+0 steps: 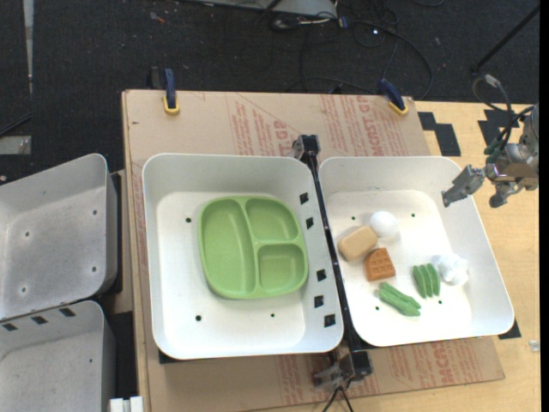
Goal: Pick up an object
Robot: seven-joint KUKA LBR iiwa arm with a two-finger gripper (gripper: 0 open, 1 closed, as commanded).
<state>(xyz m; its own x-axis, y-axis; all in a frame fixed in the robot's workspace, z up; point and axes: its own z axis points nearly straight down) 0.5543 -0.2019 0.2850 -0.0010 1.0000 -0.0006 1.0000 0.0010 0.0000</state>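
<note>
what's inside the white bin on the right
The right bin holds a white ball, a tan block, an orange waffle piece, two green pods and a small white object. Nothing looks covered.

white left bin [163, 230]: light green divided plate [254, 247]. white right bin [480, 256]: white ball [383, 223], tan block [358, 243], orange waffle-patterned piece [379, 264], two green pea pods [400, 299] [426, 280], white lump [452, 269]. brown cardboard [232, 123] with red print; yellow clamps [171, 104].

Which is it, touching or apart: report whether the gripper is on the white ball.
Apart. The camera view shows the gripper at the right bin's upper right rim, with bare bin floor between it and the white ball.
</note>
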